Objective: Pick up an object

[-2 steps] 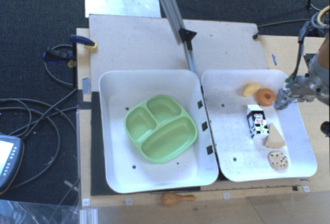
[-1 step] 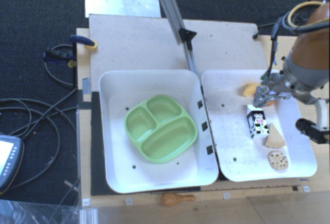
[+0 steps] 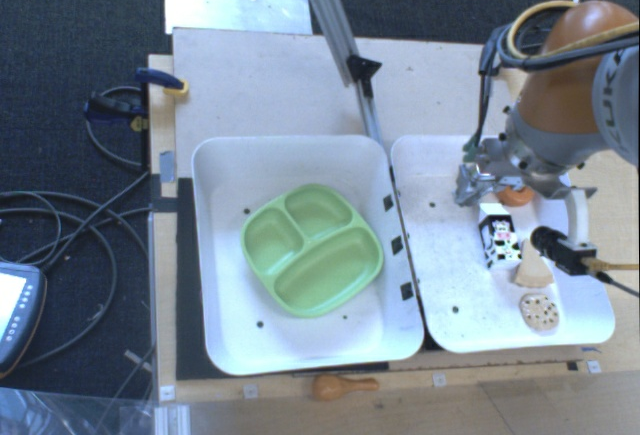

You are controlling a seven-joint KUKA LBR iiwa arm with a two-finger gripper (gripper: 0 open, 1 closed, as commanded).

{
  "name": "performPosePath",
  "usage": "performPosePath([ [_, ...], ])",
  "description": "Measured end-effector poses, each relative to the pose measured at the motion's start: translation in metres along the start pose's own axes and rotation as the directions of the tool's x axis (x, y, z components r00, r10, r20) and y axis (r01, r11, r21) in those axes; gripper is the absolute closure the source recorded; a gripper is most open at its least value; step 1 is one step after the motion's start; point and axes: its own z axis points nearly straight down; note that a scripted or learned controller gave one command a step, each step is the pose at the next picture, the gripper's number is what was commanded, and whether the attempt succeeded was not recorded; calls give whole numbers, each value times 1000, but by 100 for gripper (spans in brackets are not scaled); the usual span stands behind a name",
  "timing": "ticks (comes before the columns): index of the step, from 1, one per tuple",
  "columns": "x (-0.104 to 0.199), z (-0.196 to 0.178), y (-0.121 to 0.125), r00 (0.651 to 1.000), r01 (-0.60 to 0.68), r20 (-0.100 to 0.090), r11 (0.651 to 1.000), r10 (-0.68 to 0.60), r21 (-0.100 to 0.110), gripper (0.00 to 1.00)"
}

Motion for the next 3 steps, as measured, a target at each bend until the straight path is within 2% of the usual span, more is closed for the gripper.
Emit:
performPosePath([
  [1,48,8,10,1000,0,0,1000,0,0,100],
  [3,143,-2,37,1000,0,-1,1000,0,-2,100],
])
